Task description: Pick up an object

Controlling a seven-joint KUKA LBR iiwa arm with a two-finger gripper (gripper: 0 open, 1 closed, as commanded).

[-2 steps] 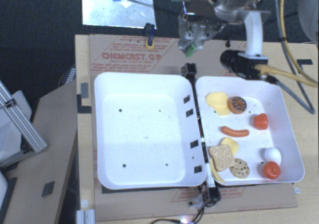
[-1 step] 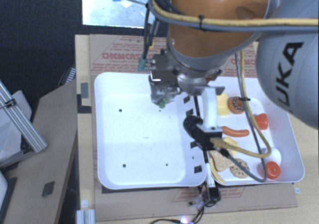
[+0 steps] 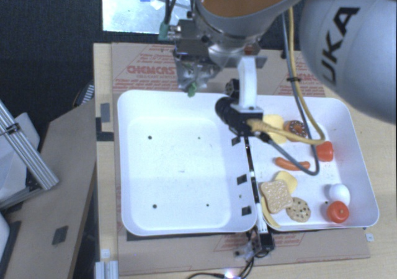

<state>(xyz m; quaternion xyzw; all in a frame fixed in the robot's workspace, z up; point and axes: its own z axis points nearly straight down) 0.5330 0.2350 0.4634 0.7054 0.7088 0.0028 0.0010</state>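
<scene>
— Hanging in the upper middle of the frame, the gripper (image 3: 191, 84) sits over the left-hand bin's (image 3: 133, 147) top rim. Open or closed?
— Can't tell. The carrot (image 3: 290, 163) lies well to its lower right, in the right-hand bin (image 3: 355, 155), with its long axis roughly left-to-right.

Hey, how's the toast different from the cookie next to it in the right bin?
The toast is squarish, the cookie round. The toast is bigger than the cookie. The toast is plain tan; the cookie has dark chips. Both lie flat in the right bin, side by side near its front edge.
</scene>
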